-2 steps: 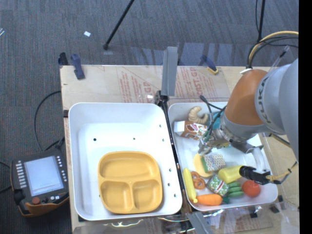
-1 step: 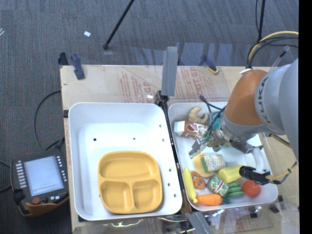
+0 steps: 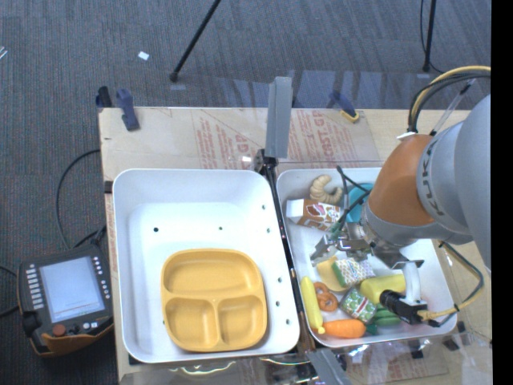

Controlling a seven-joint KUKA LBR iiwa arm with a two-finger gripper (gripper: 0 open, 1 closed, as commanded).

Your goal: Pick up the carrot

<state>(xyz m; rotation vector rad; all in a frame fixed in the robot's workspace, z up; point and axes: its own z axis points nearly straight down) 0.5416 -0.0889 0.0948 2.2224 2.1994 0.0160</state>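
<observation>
The carrot [image 3: 345, 328] is orange with a green top and lies flat along the front wall of the right bin [image 3: 446, 273], at the near edge of a pile of toy food. My gripper [image 3: 335, 245] hangs over the middle of that bin, above a yellow wedge [image 3: 328, 273] and a patterned packet [image 3: 349, 270]. It is well behind the carrot and apart from it. Nothing is visibly held. The wrist hides the bin's right-centre part.
The right bin also holds a banana [image 3: 311, 303], a pretzel [image 3: 326, 297], a small carton [image 3: 322, 212], a beige pastry [image 3: 323, 187] and a teal piece [image 3: 358, 194]. The left bin [image 3: 136, 215] holds a yellow divided plate [image 3: 214, 299]. A teach pendant [image 3: 66, 295] lies left of the bench.
</observation>
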